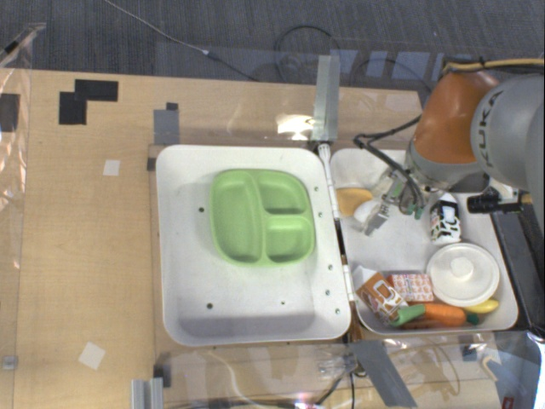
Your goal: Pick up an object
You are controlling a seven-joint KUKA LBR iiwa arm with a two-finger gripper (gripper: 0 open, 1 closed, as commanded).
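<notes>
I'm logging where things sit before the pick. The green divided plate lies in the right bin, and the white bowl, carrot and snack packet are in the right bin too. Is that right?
Not quite. The camera view shows the green divided plate in the left bin, not the right one. The rest stands: the white bowl, the carrot and the snack packet are in the right bin.

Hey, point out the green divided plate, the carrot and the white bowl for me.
green divided plate (260,217), camera view, on the ridge between its compartments.
carrot (444,315), camera view, on the middle of its orange body.
white bowl (462,272), camera view, near its centre.
</notes>
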